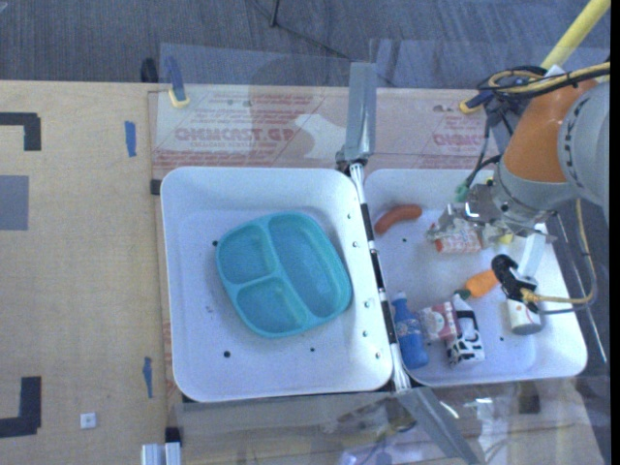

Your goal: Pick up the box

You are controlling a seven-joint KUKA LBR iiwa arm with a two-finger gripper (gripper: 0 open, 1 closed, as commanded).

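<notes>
Box [458, 243] (small, red and white) lies near the right bin's [572, 352] far edge, directly under the pincer [463, 223], seemingly lined up for a grasp; whether it grips, I cannot tell.

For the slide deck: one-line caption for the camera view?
Gripper over a small box in the right bin; teal divided plate in the left bin.

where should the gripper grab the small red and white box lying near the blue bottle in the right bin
Probably from straight above, closing across the box's two long sides. It lies flat on the floor of the right bin, with the blue bottle close on one side and a black-and-white item on the other, so the gaps for the fingers look tight.
</notes>
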